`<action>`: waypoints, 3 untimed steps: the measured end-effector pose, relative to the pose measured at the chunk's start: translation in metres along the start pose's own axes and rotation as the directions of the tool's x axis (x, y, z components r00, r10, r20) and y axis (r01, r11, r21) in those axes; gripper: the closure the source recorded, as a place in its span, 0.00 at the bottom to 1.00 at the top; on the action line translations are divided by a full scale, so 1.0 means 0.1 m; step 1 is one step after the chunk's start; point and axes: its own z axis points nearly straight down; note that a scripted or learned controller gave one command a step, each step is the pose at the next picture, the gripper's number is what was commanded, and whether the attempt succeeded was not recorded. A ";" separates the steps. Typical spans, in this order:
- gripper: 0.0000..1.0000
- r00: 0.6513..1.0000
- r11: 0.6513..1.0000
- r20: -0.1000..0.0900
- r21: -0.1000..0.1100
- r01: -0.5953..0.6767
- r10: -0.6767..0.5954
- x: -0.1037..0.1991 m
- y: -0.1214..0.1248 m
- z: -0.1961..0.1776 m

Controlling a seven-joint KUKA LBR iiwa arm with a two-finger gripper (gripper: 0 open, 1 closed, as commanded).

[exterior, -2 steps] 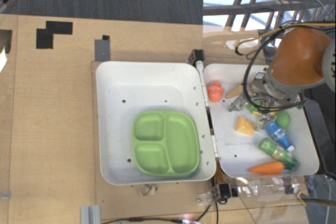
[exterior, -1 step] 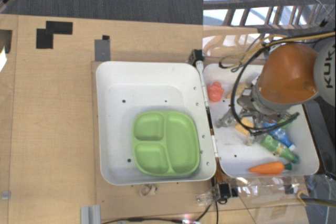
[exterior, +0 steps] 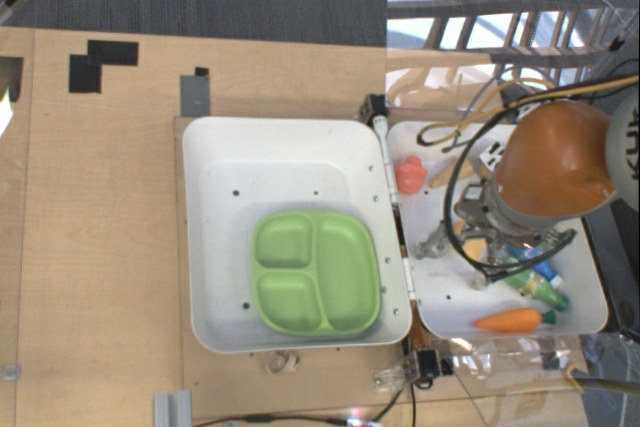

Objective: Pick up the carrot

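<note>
The carrot (exterior: 510,320) lies at the lower edge of the right bin (exterior: 440,305), in the lower right of the frame. The gripper (exterior: 478,253) hangs above it, just beside some small toys (exterior: 535,283). A green plate (exterior: 316,271) sits in the left bin (exterior: 220,215).

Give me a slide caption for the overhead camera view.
Arm hovers over right bin; carrot lies at its near edge.

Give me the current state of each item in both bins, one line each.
carrot: lying flat near the right bin's front edge, not held.
green divided plate: upright in the left bin, nothing on it.
pink item: resting at the right bin's left wall.
hand: low over the right bin.
</note>
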 end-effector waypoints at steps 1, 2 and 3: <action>0.00 0.999 0.999 -0.001 -0.005 0.046 -0.046 -0.40 -0.68 0.03; 1.00 0.999 0.999 0.007 0.005 0.044 -0.044 -0.43 -0.71 -0.11; 0.00 0.999 0.999 0.007 0.003 0.043 -0.043 -0.43 -0.71 -0.11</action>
